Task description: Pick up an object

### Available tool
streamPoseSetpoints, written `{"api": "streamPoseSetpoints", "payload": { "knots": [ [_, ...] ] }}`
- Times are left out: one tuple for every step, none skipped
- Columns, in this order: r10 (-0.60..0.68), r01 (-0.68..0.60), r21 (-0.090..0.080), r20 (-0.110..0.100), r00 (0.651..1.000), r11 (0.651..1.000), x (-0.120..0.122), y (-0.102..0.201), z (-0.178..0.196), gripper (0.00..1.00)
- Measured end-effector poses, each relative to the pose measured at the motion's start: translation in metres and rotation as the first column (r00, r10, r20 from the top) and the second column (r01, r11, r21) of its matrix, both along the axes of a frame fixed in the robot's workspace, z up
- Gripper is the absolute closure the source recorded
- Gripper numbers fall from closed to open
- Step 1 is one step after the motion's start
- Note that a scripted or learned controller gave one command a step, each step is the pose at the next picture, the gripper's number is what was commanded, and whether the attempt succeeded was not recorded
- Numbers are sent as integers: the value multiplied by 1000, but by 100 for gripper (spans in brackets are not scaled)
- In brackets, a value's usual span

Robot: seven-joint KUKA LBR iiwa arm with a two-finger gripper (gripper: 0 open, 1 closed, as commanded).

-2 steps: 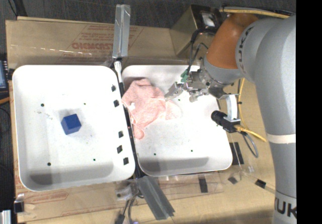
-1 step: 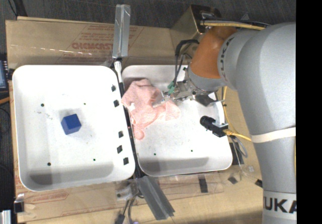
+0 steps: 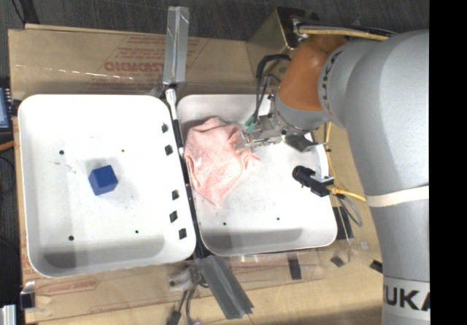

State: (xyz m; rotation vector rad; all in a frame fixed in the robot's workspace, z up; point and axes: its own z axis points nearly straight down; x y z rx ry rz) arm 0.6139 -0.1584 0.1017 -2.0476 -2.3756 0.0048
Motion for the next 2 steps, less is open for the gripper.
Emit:
{"api": "streamPoseSetpoints", "payload": {
  "knots": [
    [151, -151, 0, 4, 988, 989, 2, 14, -8, 100],
    [140, -140, -1, 5, 990, 990, 17, 96, 91, 100]
  ]
}}
